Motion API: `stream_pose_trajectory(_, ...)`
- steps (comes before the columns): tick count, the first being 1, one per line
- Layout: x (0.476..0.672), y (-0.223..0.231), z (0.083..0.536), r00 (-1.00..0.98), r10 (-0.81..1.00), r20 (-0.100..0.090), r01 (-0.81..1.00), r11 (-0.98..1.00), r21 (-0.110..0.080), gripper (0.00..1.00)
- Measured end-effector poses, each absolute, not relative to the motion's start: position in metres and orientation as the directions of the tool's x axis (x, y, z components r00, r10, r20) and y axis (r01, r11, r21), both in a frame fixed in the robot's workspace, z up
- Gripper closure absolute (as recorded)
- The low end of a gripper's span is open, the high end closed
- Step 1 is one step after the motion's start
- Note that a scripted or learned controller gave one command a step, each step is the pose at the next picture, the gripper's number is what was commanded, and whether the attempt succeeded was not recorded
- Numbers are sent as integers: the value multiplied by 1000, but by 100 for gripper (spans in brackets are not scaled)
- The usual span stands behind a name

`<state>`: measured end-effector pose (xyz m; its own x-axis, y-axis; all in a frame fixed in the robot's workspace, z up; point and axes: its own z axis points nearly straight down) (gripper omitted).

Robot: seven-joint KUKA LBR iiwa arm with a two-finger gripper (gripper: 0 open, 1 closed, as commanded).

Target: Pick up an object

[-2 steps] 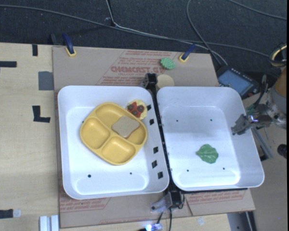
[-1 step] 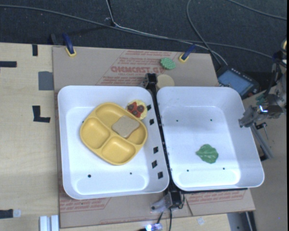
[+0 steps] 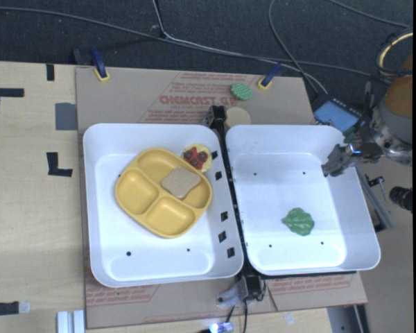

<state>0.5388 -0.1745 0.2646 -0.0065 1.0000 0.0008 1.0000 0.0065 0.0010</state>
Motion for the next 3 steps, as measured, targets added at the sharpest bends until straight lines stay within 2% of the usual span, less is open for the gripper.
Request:
stream_pose_trajectory(2,575,-75,232,-6,1000,0,1000,6,-2,100)
stream_pose_trajectory(3,581,-24,232,-5,1000,0,1000,5,-2,100)
